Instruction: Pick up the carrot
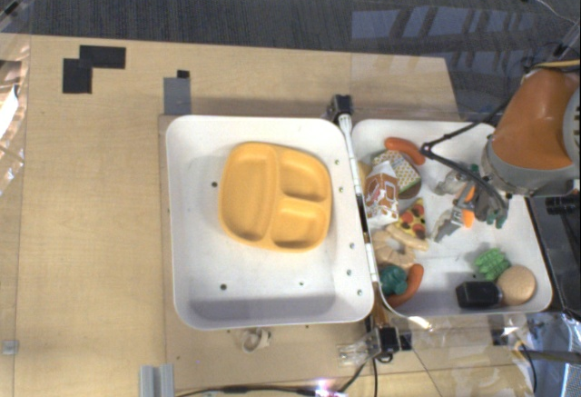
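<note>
The carrot [468, 207] is a small orange piece in the right bin [536, 245], seen partly behind the gripper's body. My gripper [448, 204] reaches in from the right over the middle of that bin. Its two grey fingers [450, 181] are spread apart, one pointing up-left and one down-left, so it is open. The carrot sits in the gap between them, close to their base, and I see neither finger pressing on it.
The right bin also holds a sausage [403, 148], a printed carton [392, 188], a teal item [393, 278], a green leafy piece [491, 263], a tan ball [517, 283] and a black object [476, 294]. A yellow divided tray [275, 195] lies in the left bin [195, 232].
</note>
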Controlling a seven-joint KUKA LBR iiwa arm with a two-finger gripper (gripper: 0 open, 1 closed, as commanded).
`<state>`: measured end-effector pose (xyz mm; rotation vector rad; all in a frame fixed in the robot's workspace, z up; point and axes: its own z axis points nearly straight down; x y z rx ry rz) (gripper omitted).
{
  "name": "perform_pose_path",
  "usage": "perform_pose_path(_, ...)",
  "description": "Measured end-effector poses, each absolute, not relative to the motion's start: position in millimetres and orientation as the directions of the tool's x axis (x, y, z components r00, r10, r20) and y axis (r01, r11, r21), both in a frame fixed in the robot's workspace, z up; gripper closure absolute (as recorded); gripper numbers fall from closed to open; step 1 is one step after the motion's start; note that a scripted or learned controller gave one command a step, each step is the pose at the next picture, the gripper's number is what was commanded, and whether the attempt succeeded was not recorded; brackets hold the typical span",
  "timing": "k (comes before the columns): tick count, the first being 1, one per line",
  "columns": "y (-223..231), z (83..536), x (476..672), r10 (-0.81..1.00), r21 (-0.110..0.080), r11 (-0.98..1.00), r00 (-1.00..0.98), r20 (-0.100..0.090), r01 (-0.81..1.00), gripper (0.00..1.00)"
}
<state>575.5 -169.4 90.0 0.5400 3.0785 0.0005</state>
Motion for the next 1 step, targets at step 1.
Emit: perform_pose_path(1,-203.9,89.4,585.5,0.518,0.006,0.856,-0.855,-0.014,0.518,0.00)
